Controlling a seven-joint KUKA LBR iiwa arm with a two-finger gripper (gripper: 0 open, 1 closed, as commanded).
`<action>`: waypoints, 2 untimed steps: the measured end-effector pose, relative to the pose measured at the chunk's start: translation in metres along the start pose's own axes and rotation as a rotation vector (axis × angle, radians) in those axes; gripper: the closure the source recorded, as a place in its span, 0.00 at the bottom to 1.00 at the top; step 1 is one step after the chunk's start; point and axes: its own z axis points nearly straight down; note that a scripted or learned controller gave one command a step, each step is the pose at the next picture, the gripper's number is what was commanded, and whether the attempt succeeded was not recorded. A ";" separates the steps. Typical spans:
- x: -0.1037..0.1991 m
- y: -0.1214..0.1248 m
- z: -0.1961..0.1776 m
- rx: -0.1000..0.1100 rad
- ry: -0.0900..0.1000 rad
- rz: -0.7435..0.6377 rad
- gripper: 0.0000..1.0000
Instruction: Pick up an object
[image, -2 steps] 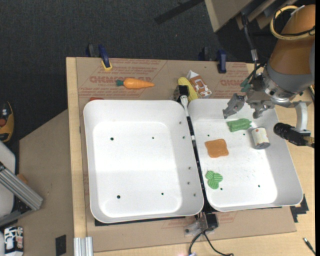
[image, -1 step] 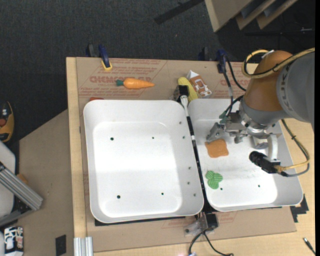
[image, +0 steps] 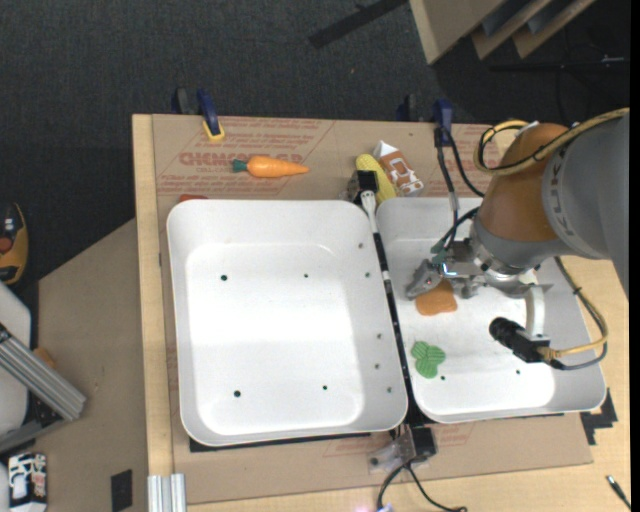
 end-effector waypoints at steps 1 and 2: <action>-0.001 0.001 -0.012 -0.005 -0.001 0.002 1.00; 0.052 0.069 -0.109 -0.020 -0.002 -0.007 1.00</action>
